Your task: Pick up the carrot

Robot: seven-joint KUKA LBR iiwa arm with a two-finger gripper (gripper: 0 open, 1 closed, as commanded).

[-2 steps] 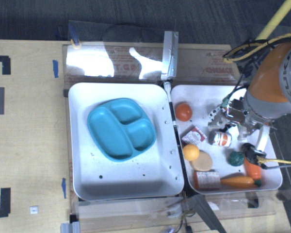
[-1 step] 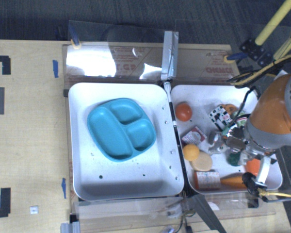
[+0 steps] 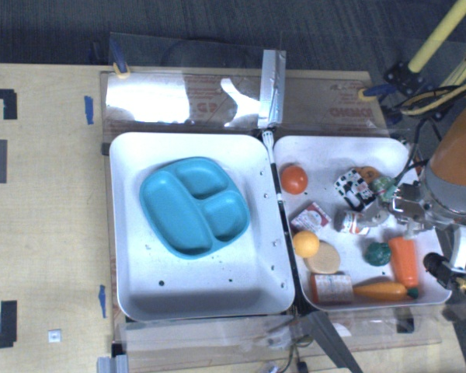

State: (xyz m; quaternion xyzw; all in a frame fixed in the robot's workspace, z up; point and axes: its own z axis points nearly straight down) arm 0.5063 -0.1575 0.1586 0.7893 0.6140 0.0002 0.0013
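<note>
1. Pale wood counter point(image 3: 39, 231) carries two shallow white plastic bins. The left bin point(image 3: 132, 286), far from the tool, holds a blue three-compartment plastic tray point(image 3: 193, 204). No risk there.
2. Right bin point(image 3: 326, 150) is crowded. The grey arm with orange band point(image 3: 454, 162) comes in over its right rim; the tool point(image 3: 404, 204) sits low among the clutter. Whether it is wide or narrow, cannot tell — metal parts blur together. Nothing seen held.
3. Task item, judged: the long orange plastic carrot point(image 3: 380, 291) lying flat along the near wall, below the tool and apart from it.
4. Risk of a wrong pick: a stubby upright orange-red plastic piece point(image 3: 405, 261) stands just below the tool, nearer than the carrot.
5. Risk of a blocked close: the carrot's left end is touching or nearly touching a red-and-white labelled can point(image 3: 332, 287); the wall crowds one side.
6. Risk of a nudge: a dark green round toy point(image 3: 378, 253) sits left of the descent path.
</note>
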